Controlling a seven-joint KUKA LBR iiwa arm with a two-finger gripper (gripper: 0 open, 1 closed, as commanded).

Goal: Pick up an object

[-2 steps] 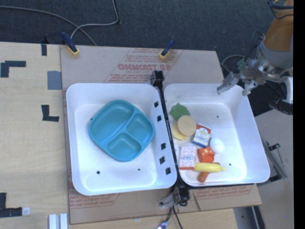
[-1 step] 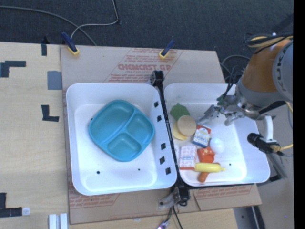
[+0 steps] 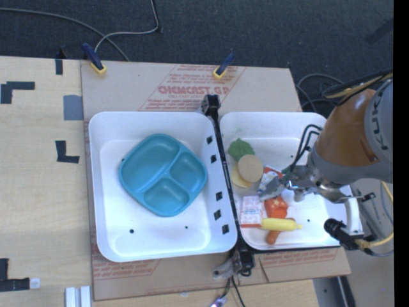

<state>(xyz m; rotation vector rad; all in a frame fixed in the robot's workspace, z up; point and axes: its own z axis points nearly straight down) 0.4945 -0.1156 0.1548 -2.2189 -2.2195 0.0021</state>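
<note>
Gripper: the gripper (image 3: 273, 185) hangs low over the right bin (image 3: 317, 121), just above the pile of toy food. It is shiny grey metal.
Fingers: too small and blurry to see how wide they are, so I cannot tell. I cannot see anything held between them.
Arm: the arm (image 3: 348, 139) comes in from the right. It has a fat orange band and a grey wrist with black wires looping off it.
Yellow toy: a long yellow toy (image 3: 280, 224), like a banana or corn, lies flat near the front of the right bin. Its long side runs left to right. It looks smooth and plastic.
Orange toy: a small orange-red toy (image 3: 276, 207) sits just behind the yellow one, right below the gripper.
Round toy: a pale tan round toy (image 3: 250, 168) sits near the middle wall, with a green leafy toy (image 3: 241, 148) touching it at the back.
Packet: a flat white packet (image 3: 250, 210) with red print lies by the middle wall, left of the yellow toy.
Left bin: the left bin (image 3: 108, 130) is white and shallow. A blue plate (image 3: 163, 174) with three parts lies flat in it.
Bench: brown cardboard (image 3: 185, 85) lies under both bins, held by two blue and yellow clamps (image 3: 94, 57).
</note>
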